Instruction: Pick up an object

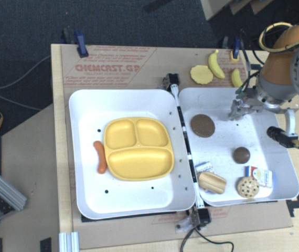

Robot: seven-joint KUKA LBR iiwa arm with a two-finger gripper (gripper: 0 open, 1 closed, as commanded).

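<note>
My gripper (238, 109) hangs over the far edge of the right bin (275, 161), pointing down, with the grey arm and its orange band (285, 56) behind it at the right. A flat brown patty (202, 125) lies left of the gripper, apart from it. Closer to the front sit a small brown ball (241, 155), a tan bread roll (212, 182), a chocolate-chip cookie (247, 187) and two small wrapped packets (262, 176) (204, 167). Nothing shows in the gripper.
The left bin (86, 140) holds a yellow divided plate (138, 148) and an orange sausage (100, 156). Behind the right bin, on the bench, lie a banana (216, 64), a yellow round slice (202, 74) and another yellow piece (236, 77). A black part (279, 136) juts from the arm over the bin's right side.
</note>
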